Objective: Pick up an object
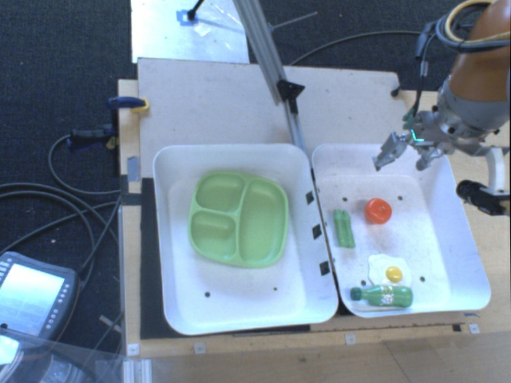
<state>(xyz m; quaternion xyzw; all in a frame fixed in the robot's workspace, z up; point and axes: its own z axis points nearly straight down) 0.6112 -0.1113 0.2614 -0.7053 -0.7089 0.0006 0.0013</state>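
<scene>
- Hand — fingers spread, holding nothing, above the right bin far edge.
- Right bin — orange ball, green stick, fried egg, green bottle.
- Left bin — green tray.

Green tray, orange ball, green bottle, white bins.

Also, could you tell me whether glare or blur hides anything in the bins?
Camera view: light is even and soft, with no glare on the right bin; the gripper looks slightly blurred; the bottle, egg and green tray are sharp.
</scene>
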